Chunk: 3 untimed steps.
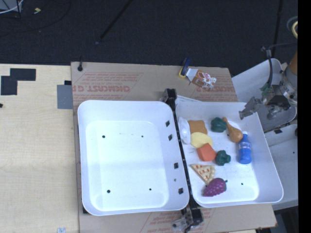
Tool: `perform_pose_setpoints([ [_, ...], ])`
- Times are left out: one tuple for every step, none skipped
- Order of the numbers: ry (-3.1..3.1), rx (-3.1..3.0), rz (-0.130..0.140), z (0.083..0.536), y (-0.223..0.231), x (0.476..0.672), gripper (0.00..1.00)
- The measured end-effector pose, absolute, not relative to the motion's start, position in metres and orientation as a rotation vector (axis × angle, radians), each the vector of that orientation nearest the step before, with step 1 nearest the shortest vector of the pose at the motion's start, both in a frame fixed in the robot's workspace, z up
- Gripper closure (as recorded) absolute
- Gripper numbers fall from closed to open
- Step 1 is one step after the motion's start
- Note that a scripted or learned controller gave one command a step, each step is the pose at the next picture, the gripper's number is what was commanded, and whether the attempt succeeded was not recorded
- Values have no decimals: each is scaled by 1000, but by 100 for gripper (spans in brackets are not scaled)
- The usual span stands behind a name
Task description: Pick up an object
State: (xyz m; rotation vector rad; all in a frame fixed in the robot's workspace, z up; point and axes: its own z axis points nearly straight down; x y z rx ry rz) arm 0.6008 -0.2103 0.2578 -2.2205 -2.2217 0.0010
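Overhead, two shallow white bins sit side by side on a cardboard sheet (146,81) laid over the pale wooden worktop (34,144). The left bin (92,154) shows its bare white floor. The right bin (265,178) holds a cluster of toy foods: a brown bread slice (197,126) by the divider, a yellow lemon-like piece (201,140) just below it, an orange block (206,152) touching that, and a pizza wedge (203,171) nearer the front. A purple bunch of grapes (215,187) lies at the front of the bin. Two dark green vegetable pieces sit apart, one at the back (218,125) and one mid-bin (223,157). A tan drumstick (233,131) lies slanted beside a blue bottle (244,149), which lies near the bin's right wall. A white rounded item (184,130) rests against the divider. At right, the grey arm's claw (252,108) hangs over the bin's back right corner, above the toys and touching none; whether it is spread or closed cannot be told. A small printed packet (202,79) lies on the cardboard behind the bins.
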Motion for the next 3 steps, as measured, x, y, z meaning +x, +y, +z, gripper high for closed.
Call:
perform_pose_setpoints([
  [-2214, -2209, 11, 105, -200, 596, 0],
  [-2227, -2216, -1, 87, -161, 646, 0],
  [-2219, -2213, 8, 99, -163, 643, 100],
])
